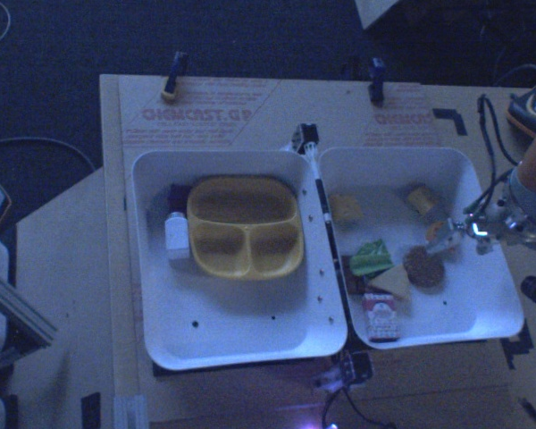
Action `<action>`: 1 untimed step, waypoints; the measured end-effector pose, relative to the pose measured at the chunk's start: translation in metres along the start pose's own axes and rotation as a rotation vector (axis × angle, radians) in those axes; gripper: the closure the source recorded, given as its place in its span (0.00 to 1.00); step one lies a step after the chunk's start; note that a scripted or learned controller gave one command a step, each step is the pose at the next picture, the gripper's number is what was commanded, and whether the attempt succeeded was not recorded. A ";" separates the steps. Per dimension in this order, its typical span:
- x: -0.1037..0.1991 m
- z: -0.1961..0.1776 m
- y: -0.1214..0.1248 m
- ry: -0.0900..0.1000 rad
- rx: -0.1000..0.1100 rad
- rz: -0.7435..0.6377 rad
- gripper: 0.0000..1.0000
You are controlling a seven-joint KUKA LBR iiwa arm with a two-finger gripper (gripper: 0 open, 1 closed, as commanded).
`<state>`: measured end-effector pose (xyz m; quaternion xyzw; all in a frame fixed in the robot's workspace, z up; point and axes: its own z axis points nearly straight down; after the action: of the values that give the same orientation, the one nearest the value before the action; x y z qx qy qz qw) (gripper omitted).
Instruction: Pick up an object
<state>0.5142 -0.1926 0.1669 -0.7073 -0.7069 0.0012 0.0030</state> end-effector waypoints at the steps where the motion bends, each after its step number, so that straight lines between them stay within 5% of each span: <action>1: 0.005 0.063 -0.001 0.001 0.001 -0.001 0.00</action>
<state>0.5125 -0.1873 0.1037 -0.7071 -0.7071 0.0013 0.0038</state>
